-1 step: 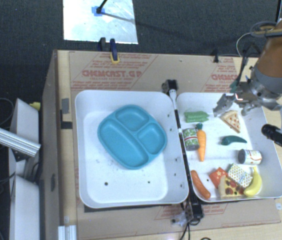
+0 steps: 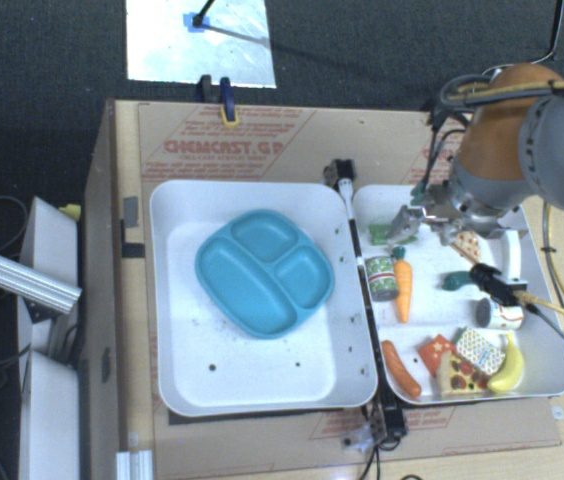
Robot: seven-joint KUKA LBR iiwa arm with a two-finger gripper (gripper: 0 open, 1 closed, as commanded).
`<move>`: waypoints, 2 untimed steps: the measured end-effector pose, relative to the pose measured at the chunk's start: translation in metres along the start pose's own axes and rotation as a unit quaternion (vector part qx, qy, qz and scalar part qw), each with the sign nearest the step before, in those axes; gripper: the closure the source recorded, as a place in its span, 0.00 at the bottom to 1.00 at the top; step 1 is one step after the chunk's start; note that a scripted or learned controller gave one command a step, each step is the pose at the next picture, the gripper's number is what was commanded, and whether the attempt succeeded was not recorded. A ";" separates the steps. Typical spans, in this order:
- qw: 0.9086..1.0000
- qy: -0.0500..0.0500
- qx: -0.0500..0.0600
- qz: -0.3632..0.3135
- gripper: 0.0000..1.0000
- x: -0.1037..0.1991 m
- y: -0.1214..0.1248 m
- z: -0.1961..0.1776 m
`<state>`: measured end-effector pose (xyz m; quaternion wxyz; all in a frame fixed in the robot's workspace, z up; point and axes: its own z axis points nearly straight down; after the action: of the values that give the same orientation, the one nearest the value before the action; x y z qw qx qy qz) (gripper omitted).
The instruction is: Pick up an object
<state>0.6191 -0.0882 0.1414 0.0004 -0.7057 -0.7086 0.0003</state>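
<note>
Two white bins (image 2: 177, 298), one blue divided plate (image 2: 264, 271), one carrot (image 2: 402, 290), one banana (image 2: 510, 366), one sausage (image 2: 400, 369).

Even, fairly bright overhead light; the two white bins (image 2: 177, 298) read clean, near overexposed on their rims, with faint soft shadows along the inner walls; the blue tray (image 2: 263, 271) casts almost no shadow. A silvery sheet (image 2: 200, 26) at the top shows mottled glare; the dark floor around the bench stays dim and grainy. The picture is low in resolution and slightly soft throughout; small items in the right bin blur at their edges; the arm (image 2: 527, 148) looks a little smeared; bench edges bow slightly toward the frame borders.
</note>
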 end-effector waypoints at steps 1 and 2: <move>1.000 -0.001 -0.003 0.002 0.00 -0.041 0.018 -0.048; 1.000 -0.001 -0.001 0.002 0.00 -0.085 0.007 -0.011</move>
<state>0.6266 -0.1729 0.1526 -0.0009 -0.7068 -0.7074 0.0005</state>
